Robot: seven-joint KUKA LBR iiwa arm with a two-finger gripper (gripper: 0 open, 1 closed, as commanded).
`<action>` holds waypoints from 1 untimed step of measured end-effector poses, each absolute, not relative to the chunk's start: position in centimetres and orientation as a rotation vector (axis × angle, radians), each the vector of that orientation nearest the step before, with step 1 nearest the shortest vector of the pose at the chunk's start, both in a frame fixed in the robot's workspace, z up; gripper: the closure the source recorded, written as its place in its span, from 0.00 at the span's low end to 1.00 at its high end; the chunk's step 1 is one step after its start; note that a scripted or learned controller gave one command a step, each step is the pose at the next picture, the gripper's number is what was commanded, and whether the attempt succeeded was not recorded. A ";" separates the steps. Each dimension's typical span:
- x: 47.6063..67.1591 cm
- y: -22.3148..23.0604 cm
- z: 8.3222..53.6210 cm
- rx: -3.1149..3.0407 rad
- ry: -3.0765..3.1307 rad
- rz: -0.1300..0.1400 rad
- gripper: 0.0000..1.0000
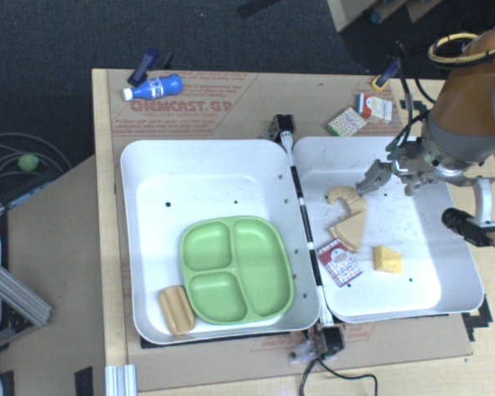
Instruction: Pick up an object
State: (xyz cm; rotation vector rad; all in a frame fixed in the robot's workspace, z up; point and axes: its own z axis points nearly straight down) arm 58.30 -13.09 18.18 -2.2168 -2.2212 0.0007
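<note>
My pincer (393,174) hangs over the right bin (454,299), empty; released or clenched, I cannot tell. Approach step. Nearest target: tan wedge (344,195) just beside it, cheese (387,260) further off. Next I must lower onto the wedge and clench.

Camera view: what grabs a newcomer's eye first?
The green divided plate in the left bin, with a tan bread-like piece beside it. Then the grey arm with its orange band, reaching in from the right, its gripper over the right bin near the tan food pieces and a yellow block.
</note>
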 end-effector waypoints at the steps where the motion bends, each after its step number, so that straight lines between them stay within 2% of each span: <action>1: 61.8 -11.3 8.6 -2.219 -2.219 0.003 0.00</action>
